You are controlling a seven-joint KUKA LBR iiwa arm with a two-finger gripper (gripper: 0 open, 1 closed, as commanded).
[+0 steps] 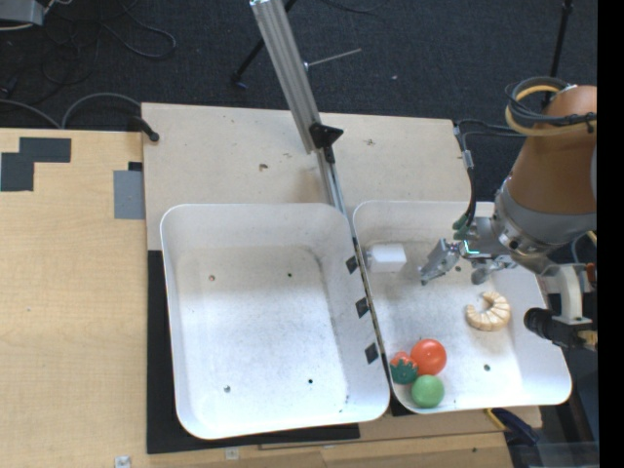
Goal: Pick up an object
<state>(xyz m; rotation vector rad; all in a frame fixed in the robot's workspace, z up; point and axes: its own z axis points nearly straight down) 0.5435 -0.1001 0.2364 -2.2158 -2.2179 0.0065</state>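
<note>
Nothing is picked up yet, as far as the view shows. The hand [441, 261] hangs over the right bin [546, 383], toward its far middle, with the grey arm [546, 178] reaching in from the right. Its two fingers look spread a little, with nothing between them. It hovers just right of a small white block [387, 255] that lies near the bin's far left wall, by the divider.

By count, the right bin holds five things: one white block, one pale ring-shaped piece [487, 312] on the right side, one red ball [428, 356], one green ball [427, 390], and one small dark green and red piece [403, 369] touching the balls at the near left corner. The left bin [195, 261] carries no objects, just dark specks.

What is left, I judge, is the whole grasp: lowering onto one object, pinching it, and lifting it off the counter [234, 154].
</note>
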